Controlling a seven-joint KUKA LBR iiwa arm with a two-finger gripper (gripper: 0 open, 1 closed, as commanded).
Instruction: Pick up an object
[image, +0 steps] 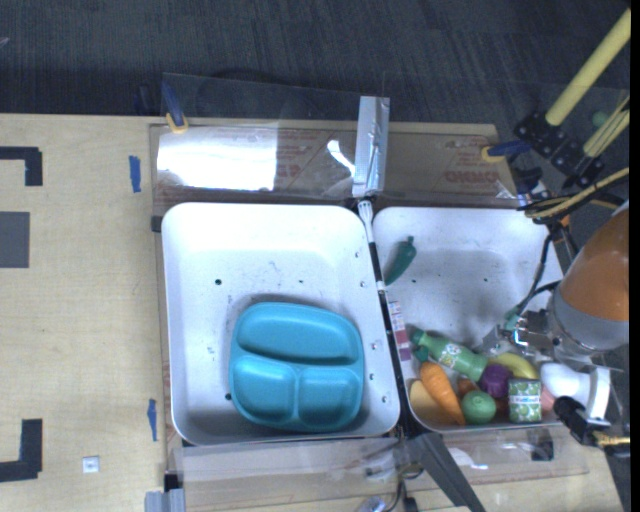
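Two white bins sat side by side on the pale wooden tabletop (70, 330). The left bin (270, 245) carried one thing, a teal divided tray (297, 367), lying flat at about 6 o'clock on the bin floor with one long compartment toward 12 and two smaller ones toward 6. In the right bin (460, 255) the toy foods were bunched along the 6 o'clock wall. A green bottle (450, 352) lay on its side at the cluster's 11 o'clock. An orange carrot (440, 390) sat just below it, tip pointing toward 5 o'clock and overlapping a flat yellow piece (420, 402). A purple toy (495, 378) sat at the cluster's centre, with a yellow banana-like toy (516, 365) touching it on the 2 o'clock side. A round green fruit (480, 405) lay at 6 o'clock, and a small green-labelled can (525, 398) stood just beside it toward 3 o'clock. A green chili pepper (400, 260) lay well apart from the rest, at 10 o'clock of the right bin, close to the divider between the bins. The arm's orange band (600, 275) showed at the bin's 3 o'clock edge. The claw (520, 335) hung low just beyond the banana-like toy toward 12 o'clock. I could not tell how far the claw was open, nor make out anything gripped in it.
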